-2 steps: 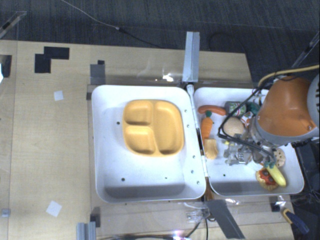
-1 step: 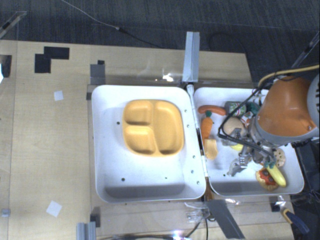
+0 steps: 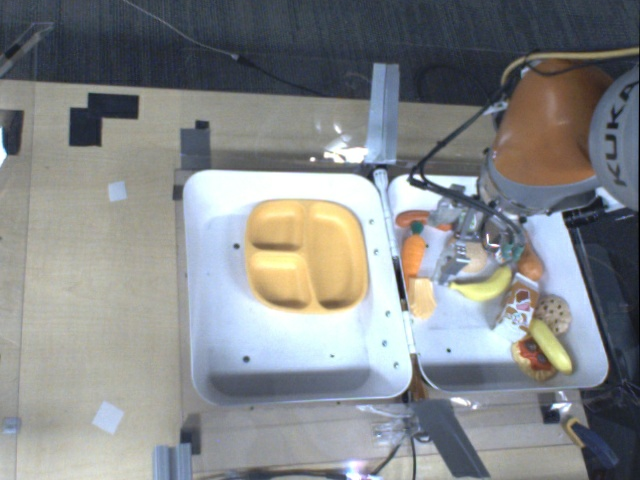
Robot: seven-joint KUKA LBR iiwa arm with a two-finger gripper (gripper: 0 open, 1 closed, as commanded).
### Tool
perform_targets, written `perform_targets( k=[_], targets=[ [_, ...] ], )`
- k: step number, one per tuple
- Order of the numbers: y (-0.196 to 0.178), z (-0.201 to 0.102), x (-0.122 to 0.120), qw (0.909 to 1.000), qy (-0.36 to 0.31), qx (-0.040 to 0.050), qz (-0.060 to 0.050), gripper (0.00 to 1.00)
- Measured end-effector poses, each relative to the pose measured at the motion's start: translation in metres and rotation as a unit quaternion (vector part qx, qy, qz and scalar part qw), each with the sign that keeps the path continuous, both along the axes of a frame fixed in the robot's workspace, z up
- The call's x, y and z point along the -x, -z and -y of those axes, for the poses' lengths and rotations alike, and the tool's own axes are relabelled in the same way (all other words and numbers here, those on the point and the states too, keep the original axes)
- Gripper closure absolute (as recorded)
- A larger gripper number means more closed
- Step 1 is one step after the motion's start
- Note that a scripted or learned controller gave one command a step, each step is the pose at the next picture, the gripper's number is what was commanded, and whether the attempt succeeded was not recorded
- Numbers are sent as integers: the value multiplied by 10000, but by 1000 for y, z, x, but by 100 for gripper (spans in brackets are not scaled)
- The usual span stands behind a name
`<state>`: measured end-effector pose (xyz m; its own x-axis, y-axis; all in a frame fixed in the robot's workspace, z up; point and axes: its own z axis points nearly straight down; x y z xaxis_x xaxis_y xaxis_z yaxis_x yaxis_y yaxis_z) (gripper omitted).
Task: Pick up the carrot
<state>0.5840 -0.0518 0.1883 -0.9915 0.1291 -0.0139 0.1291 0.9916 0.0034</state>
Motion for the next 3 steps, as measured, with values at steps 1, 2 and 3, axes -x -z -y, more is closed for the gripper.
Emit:
perform_targets(
  k=[1,2,3],
  targets=[
    [2,-40,-14,9999,122,-7,-20,0],
    [3,-11,54,9987,504,5,-35,0],
    [2,-50,-2,9984,566,-8,-25,0]
  ],
)
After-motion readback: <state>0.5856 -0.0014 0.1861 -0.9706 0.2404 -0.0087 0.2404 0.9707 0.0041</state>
